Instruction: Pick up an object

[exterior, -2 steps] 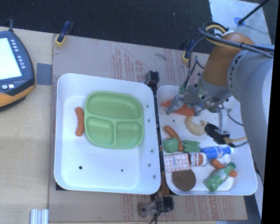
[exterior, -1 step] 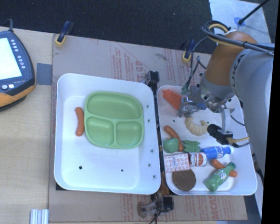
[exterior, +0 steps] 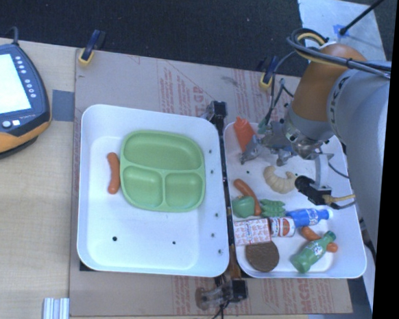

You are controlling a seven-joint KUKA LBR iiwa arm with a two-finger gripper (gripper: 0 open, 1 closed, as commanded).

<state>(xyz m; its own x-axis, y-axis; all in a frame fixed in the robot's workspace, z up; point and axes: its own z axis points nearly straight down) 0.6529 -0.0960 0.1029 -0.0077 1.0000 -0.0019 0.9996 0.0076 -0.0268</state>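
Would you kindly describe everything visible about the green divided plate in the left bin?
The green divided plate looks like matte plastic, a rounded rectangle with one long compartment on the far side and two smaller ones nearer the camera. It lies flat, right way up, in the far half of the left bin. An orange sausage lies just beside its left edge.

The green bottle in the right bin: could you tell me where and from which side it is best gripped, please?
Grip the green bottle across its body, coming straight down from above. It lies on its side, slanting with its neck toward the upper right. Set the fingers across its width, one on its upper-left side and one on its lower-right. The bin's rim runs close by on the lower-right side, so that finger probably has little room.
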